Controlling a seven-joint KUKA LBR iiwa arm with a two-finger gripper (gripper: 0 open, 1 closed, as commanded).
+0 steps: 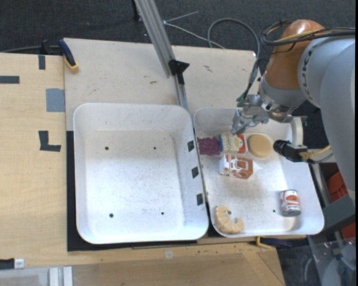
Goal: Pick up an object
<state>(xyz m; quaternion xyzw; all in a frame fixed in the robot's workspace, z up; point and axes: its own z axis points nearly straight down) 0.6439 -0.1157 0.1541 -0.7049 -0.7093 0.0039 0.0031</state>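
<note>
Gripper hanging over right bin, upper centre-right of frame, just above orange-white carton; can't tell its state. Purple packet lying left of carton, can lower right, pastry at bin's bottom.

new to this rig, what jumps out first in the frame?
The grey arm with its orange band comes in from the right, its gripper low over the far end of the right bin. That bin holds the clutter: a purple item, an orange-and-white carton, a tan round lid, a small can and a pastry. The left bin sits alongside.
</note>
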